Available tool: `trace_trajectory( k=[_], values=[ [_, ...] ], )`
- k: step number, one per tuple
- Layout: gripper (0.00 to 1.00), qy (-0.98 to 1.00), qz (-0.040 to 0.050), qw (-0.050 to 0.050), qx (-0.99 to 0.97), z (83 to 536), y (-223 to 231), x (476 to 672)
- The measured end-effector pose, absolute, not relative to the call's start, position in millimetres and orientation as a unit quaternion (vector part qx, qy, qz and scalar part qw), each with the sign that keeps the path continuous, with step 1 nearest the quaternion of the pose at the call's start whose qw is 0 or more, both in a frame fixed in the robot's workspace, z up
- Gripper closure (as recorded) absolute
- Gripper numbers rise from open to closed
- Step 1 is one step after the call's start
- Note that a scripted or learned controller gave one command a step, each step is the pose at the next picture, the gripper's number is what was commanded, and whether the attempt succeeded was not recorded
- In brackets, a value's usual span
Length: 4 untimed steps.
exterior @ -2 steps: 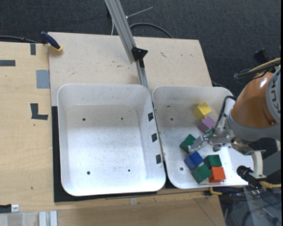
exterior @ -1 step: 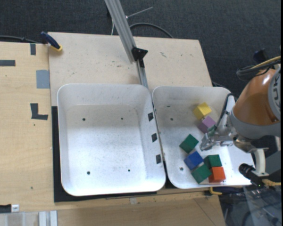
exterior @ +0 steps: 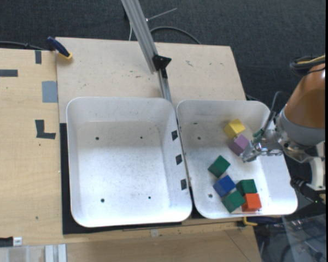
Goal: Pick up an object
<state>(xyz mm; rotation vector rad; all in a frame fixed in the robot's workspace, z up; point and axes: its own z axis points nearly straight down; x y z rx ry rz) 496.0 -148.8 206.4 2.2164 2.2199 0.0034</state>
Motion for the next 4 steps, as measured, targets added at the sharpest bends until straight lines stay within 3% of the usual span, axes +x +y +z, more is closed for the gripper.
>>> trace_trajectory(
  k=[1, 4],
  values=[
    [1.00, 0.708, 0.0012, 0.002, 0.706, 259.2, -148.8, 497.4],
    [1.00, 0.709, -0.0009, -0.002, 0.705, 223.0, 11.4, 501.7]
  ],
)
